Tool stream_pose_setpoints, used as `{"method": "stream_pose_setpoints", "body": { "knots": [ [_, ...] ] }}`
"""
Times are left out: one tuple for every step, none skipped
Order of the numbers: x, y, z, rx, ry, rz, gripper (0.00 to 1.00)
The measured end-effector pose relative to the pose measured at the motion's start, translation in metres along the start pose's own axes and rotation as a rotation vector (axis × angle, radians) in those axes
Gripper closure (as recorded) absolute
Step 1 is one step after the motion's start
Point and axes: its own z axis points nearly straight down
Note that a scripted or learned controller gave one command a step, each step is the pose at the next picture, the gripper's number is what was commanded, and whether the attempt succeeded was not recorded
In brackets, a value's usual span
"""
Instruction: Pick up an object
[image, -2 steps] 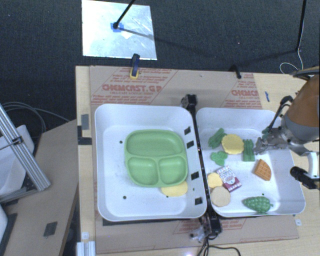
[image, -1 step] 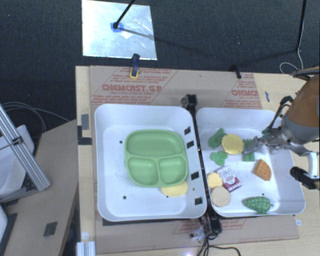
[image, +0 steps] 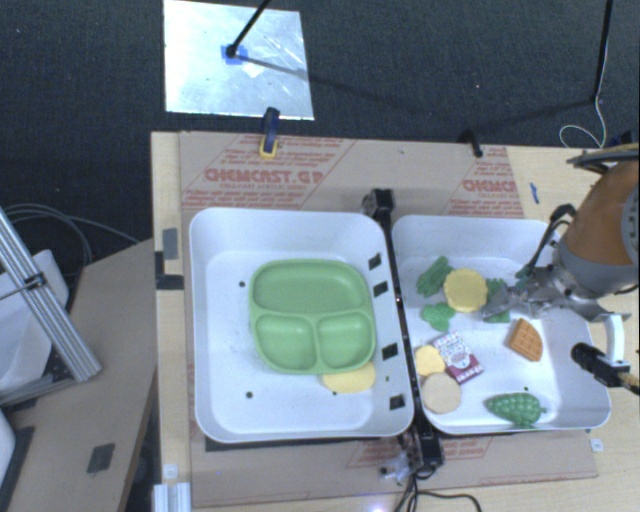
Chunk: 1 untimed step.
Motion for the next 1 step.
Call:
{"method": "stream_pose_setpoints", "body": {
  "knots": [
    [-0.0004, 0.0023, -0.0016, -0.003, 0.000, 0.000, 0.00]
  ]
}}
